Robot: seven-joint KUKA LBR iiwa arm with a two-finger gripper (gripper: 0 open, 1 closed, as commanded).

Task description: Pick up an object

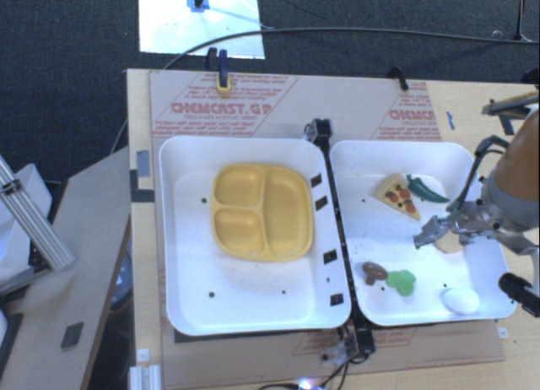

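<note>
My gripper [439, 230] hangs low over the right side of the right bin [371, 160], reaching in from the right. A pale beige item [448, 243] lies just beneath it, partly hidden by it. Behind the gripper, a pizza slice [398, 196] lies beside a green chili pepper [426, 189], which rests on a white item [432, 184]. Toward the bin's front are a brown mushroom [374, 273], a green broccoli piece [402, 281] and a white egg [461, 300].
The left bin [181, 211] holds a yellow divided plate [261, 212]. A black-clipped divider [331, 211] runs between the bins. A blue-and-yellow clamp [221, 72] stands at the bench's back edge, and a cable loops behind the bins.
</note>
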